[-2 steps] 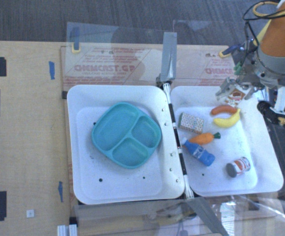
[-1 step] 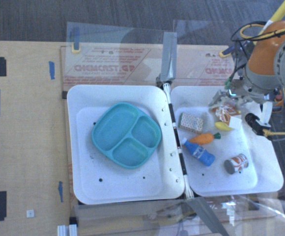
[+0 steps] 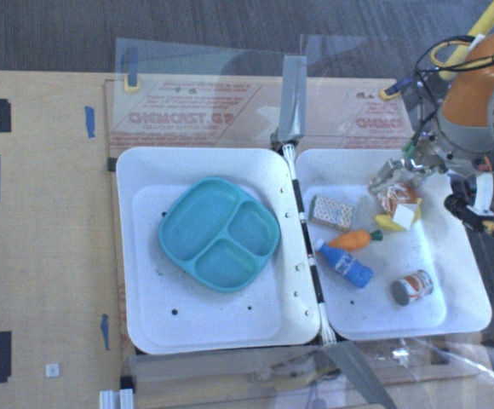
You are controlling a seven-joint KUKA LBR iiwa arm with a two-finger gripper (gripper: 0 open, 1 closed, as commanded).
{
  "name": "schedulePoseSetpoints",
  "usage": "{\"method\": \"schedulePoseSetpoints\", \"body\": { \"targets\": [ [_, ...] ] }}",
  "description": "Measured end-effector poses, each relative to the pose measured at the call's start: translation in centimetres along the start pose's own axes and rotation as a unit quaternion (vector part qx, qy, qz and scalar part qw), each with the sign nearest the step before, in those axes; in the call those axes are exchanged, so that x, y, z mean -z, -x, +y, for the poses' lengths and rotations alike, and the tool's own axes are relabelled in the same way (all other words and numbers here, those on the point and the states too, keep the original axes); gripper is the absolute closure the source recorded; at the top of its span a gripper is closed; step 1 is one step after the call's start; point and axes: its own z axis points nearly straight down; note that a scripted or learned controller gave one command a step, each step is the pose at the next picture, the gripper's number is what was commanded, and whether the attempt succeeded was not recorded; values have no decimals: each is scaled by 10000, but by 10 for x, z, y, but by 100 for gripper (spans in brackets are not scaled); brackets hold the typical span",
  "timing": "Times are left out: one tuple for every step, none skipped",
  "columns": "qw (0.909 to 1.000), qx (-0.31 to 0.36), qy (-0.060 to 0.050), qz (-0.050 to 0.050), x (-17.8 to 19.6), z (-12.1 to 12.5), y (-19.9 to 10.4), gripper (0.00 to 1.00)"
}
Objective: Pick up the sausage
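Two "CHEMCAST GP" sheet labels (image 3: 181, 113), reversed

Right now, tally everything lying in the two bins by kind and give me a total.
Teal divided plate: 1
Speckled box: 1
Toy carrot: 1
Blue bottle: 1
Can: 1
Yellow toy banana: 1
Reddish piece under the gripper, likely the sausage: 1
Total: 7
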Motion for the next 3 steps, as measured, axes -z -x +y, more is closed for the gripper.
{"method": "schedulePoseSetpoints", "body": {
  "targets": [
    [9985,538,12,-54,19,7,-75,0],
    [9971,763,-26,15,-10,-3,-4,0],
    [9998,-191,12,-52,-15,4,-39,0]
  ]
}}
